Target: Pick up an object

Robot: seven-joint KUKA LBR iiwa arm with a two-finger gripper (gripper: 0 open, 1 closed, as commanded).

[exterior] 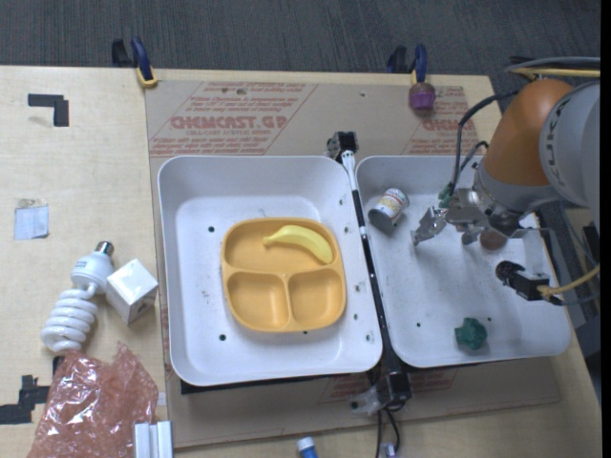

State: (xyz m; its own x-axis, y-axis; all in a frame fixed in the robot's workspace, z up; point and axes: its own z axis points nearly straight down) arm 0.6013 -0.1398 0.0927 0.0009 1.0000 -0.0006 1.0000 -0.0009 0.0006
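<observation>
In the right bin [430, 337], a small silver can with a yellow label [389, 207] lies on its side near the far left corner. A small green object [469, 333] sits near the bin's front right. My gripper [427, 227] hangs over the right bin's far half, just right of the can and apart from it. It is open with nothing between its fingers. In the left bin [191, 284], a yellow banana [302, 241] lies in the far compartment of a yellow divided plate [250, 303].
A ridge where the two bins meet runs between them [363, 246]. Left of the bins on the bench lie a spiral light bulb [74, 305], a white cube [132, 288] and crumpled pink plastic [91, 404]. A purple object [422, 94] sits behind the right bin.
</observation>
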